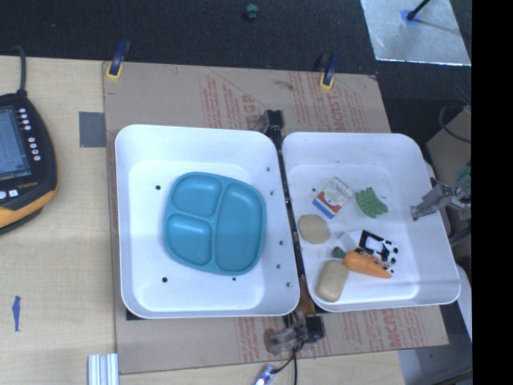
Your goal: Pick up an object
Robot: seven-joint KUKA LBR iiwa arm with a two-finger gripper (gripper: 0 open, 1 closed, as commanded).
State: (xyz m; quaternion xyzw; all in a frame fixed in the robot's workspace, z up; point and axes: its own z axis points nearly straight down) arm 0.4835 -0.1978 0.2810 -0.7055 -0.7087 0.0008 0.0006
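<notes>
Objects, among them an orange carrot (pixel 368 265), lie in the right bin (pixel 417 291) on the cardboard-covered bench (pixel 200 95); gripper (pixel 429 203) at that bin's right rim, finger state indeterminable.

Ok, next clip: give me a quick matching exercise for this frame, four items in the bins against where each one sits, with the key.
Things:
1. blue divided plate
2. green toy
3. carrot
4. round tan disc

Places:
A. near the front edge of the right bin, beside the black-and-white item
B. centre of the left bin
C. upper middle of the right bin, nearest the pincer
D. left side of the right bin, close to the divide between bins

Pairs: 1-B, 2-C, 3-A, 4-D
</notes>
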